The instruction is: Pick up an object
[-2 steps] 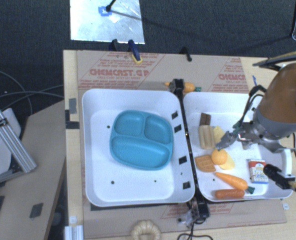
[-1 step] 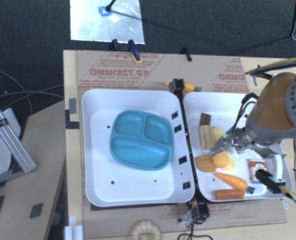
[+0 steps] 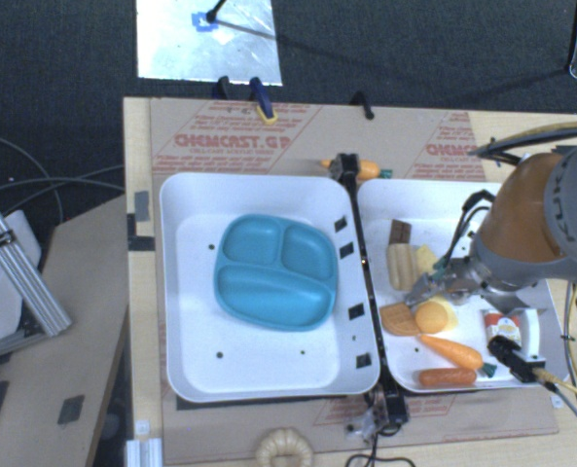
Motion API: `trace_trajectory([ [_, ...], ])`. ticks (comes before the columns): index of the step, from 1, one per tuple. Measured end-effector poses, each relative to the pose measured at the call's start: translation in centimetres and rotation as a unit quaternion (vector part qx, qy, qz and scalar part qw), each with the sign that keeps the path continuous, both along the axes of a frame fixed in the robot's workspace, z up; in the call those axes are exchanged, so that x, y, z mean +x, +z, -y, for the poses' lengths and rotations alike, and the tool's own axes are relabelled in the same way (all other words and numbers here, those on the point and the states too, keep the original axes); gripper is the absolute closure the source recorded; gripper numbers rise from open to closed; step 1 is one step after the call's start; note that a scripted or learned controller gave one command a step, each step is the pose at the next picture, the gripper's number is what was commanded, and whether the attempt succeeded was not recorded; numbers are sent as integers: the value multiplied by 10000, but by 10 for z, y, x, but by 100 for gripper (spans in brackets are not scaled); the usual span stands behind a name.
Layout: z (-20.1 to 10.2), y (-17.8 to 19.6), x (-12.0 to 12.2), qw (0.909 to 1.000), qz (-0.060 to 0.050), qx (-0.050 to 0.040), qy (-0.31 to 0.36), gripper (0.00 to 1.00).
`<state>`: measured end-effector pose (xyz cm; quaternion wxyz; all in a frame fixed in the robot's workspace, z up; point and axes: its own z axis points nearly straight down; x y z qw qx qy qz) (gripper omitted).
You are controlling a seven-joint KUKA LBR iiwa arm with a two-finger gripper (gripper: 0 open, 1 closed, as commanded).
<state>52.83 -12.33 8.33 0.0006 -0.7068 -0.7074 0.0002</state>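
Scanning from the left, you see a blue divided plate (image 3: 273, 269) in the left bin (image 3: 186, 290). The right bin (image 3: 424, 195) holds toy foods: a yellow lemon (image 3: 431, 316), an orange carrot (image 3: 451, 350) and a sausage (image 3: 447, 378). The gripper (image 3: 432, 287) hangs just above the lemon; whether it is spread or closed you cannot tell. Judged step: approach. Next, descend and close squarely.

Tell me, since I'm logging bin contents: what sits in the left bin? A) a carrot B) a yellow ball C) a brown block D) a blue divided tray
D: the blue divided tray lies alone in the left bin, while the carrot and other food items lie in the right bin.
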Motion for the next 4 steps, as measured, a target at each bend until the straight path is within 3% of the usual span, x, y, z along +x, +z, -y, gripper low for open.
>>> trace_trajectory([
  [1,1,12,1,10000,20,-5,1,100],
  [3,3,120,26,10000,46,-11,20,100],
  [4,2,143,27,10000,29,-7,19,100],
])
